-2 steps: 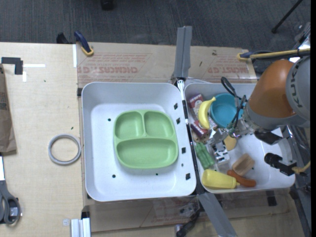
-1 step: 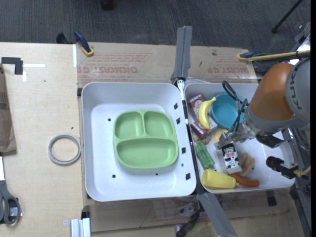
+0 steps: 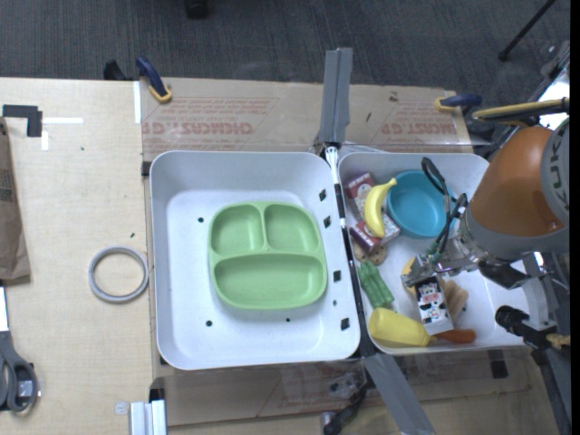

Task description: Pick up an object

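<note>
A pale wooden desk carries two shallow white plastic bins side by side, with a strip of printed brown cardboard along their far edge. The left bin holds one light green three-compartment tray, set near its middle, with bare white floor all round it and open room on every side. The right bin is crowded, with little free floor between its contents. The grey arm with its orange band reaches in from the right and covers that bin's right part. One round blue bowl sits at the far side, one yellow banana leaning beside its left edge. One yellow block-shaped toy lies at the near edge, one green stick-like item runs along the left wall, and one small printed white carton stands mid-bin. The hand hangs low over the clutter just above the carton; whether its fingers are parted or grip anything cannot be told. One grey ring lies on the desk well left of the bins.
</note>
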Tool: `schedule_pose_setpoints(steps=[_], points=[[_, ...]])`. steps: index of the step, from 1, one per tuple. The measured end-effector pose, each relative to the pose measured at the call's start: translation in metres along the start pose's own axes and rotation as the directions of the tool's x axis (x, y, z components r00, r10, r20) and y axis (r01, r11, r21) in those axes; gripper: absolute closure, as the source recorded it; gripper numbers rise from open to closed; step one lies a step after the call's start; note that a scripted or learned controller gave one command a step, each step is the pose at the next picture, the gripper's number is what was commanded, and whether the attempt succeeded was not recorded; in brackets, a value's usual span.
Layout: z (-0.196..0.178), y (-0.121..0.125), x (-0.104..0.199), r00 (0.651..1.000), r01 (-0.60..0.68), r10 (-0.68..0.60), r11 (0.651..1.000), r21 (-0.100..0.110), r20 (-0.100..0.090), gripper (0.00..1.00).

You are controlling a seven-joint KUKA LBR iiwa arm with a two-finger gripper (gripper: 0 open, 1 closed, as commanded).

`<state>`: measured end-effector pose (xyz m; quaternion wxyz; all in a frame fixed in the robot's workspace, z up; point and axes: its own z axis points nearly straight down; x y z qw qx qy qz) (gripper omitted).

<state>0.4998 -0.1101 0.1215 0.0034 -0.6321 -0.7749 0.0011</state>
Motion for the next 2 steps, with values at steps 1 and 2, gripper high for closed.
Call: schedule_pose_setpoints(steps=[1, 2], points=[[-0.067, 0.054, 0.032, 0.996, -0.090, 0.090, 0.996, 0.000, 0.003, 1.00], [-0.135, 0.137, 0.020, 0.989, -0.149, 0.149, 0.989, -0.001, 0.005, 1.00]])
